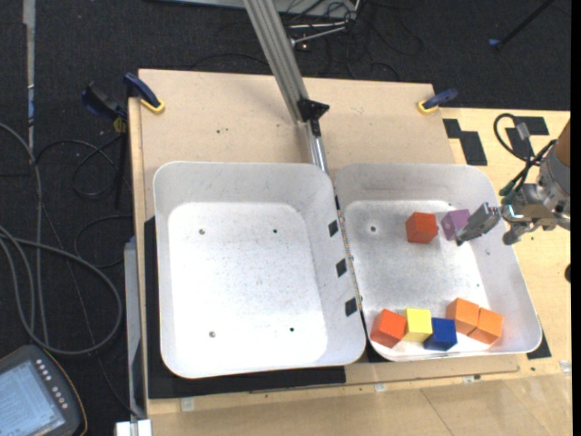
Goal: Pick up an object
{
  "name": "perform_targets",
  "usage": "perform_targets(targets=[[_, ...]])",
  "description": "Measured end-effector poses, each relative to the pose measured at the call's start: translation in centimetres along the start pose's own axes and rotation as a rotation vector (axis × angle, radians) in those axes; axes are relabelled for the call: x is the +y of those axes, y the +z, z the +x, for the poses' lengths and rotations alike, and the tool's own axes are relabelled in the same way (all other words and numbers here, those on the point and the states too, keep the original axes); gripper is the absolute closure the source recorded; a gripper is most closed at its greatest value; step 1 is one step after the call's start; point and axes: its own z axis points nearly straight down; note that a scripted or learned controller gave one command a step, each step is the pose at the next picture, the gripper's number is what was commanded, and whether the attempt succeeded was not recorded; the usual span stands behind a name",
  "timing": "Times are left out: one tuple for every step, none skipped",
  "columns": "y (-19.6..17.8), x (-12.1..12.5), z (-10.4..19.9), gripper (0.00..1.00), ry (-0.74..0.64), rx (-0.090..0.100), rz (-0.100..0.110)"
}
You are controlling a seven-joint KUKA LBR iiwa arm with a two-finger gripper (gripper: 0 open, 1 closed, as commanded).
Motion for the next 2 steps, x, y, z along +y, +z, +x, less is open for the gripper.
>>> perform_targets(targets=[[-0.2,0.1,0.0,0.0,0.001,-0.001,-0.004],[4.4,-0.6,0.4,0.0,0.002,0.0,0.0]])
